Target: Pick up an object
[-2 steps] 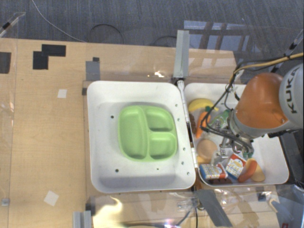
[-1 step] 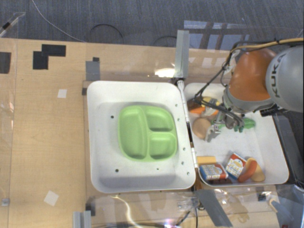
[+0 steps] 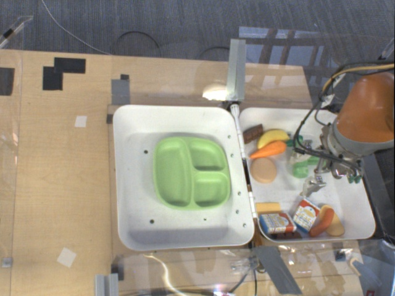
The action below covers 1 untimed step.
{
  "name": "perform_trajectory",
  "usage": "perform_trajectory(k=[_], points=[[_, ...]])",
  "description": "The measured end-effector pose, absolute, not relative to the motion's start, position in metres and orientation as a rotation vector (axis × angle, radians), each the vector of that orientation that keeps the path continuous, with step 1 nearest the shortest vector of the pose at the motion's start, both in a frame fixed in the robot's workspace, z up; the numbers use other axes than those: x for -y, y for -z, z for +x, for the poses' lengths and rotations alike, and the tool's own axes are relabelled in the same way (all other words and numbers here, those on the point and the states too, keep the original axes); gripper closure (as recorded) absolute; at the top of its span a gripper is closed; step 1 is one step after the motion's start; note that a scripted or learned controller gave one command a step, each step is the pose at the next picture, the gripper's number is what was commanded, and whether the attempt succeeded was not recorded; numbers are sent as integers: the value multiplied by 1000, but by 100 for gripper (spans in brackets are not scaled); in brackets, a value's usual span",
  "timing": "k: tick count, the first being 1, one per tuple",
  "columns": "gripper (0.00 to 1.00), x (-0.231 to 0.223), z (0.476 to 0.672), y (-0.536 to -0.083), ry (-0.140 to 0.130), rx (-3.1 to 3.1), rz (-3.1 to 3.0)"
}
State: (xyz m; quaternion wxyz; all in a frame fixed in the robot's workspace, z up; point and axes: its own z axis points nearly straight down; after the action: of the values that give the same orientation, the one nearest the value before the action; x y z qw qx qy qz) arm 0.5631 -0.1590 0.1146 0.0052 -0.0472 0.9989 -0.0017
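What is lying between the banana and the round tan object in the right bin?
In the camera view, the orange carrot lies between the banana above and the round tan object below.

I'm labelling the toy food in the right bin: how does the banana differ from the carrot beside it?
The banana is yellow and curved; the carrot is orange, straight and tapered. The banana lies nearer the bin's far edge, the carrot just in front of it, its tip pointing toward the left bin. Both lie flat and look similar in length.

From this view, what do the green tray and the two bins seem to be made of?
Green tray: probably molded plastic, matte, with rounded compartments and uniform color. Left bin and right bin: probably white plastic, smooth with faint sheen and rounded rims.
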Motion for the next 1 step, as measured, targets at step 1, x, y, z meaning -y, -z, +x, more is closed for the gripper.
perform_trajectory(k=[1], points=[[0,85,546,-91,6,-3088,-467]])
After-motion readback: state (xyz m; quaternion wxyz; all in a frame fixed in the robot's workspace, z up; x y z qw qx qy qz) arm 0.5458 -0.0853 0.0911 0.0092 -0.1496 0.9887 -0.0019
